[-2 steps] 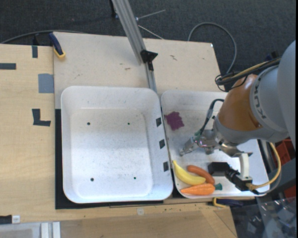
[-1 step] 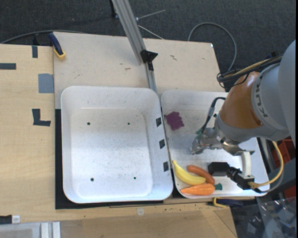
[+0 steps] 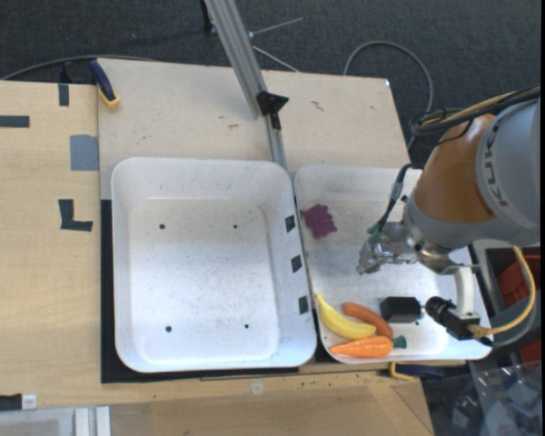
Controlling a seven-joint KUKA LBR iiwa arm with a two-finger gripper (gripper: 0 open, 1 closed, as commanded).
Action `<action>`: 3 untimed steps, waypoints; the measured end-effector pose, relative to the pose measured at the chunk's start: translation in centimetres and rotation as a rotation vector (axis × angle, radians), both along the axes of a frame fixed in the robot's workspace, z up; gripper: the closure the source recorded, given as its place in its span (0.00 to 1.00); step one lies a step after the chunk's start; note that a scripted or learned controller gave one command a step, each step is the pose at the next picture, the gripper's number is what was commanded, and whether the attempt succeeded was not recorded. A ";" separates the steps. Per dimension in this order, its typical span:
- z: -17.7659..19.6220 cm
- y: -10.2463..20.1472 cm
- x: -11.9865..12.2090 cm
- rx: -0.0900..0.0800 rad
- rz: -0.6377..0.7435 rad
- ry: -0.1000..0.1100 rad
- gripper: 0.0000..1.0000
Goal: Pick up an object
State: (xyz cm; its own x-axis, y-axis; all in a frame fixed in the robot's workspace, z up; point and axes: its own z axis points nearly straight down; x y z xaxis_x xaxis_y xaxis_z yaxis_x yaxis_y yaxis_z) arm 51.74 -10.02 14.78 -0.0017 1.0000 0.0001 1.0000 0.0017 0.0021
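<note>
pincer (image 3: 371, 260) over right bin (image 3: 345, 184); near purple object (image 3: 320, 220)

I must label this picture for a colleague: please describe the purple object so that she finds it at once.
Find the right white bin, under the arm. The purple object lies alone in its far left part, near the wall shared with the other bin. Its neighbours, the banana and carrots, crowd the near edge.

1. The 2 bins, left (image 3: 200, 180) and right (image 3: 345, 189), are white with dark specks.
2. A purple object (image 3: 320, 220).
3. A yellow banana (image 3: 339, 322).
4. 2 orange carrots (image 3: 368, 315) (image 3: 361, 347).
5. A black block (image 3: 401, 309).
6. The arm (image 3: 490, 180) is grey with an orange band.
7. The bench (image 3: 191, 116) is pale tan.
</note>
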 end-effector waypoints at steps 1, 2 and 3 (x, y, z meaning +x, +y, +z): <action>6.3 0.0 0.2 -0.001 0.000 -0.003 1.00; 12.6 -0.1 0.0 -0.002 0.000 -0.004 1.00; 14.9 -0.1 0.1 -0.001 0.000 0.001 1.00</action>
State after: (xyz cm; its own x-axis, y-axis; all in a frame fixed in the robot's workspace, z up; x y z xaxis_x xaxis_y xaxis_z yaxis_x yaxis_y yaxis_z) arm 51.83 -10.10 29.65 -0.0016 1.0000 -0.0005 1.0000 0.0016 0.0014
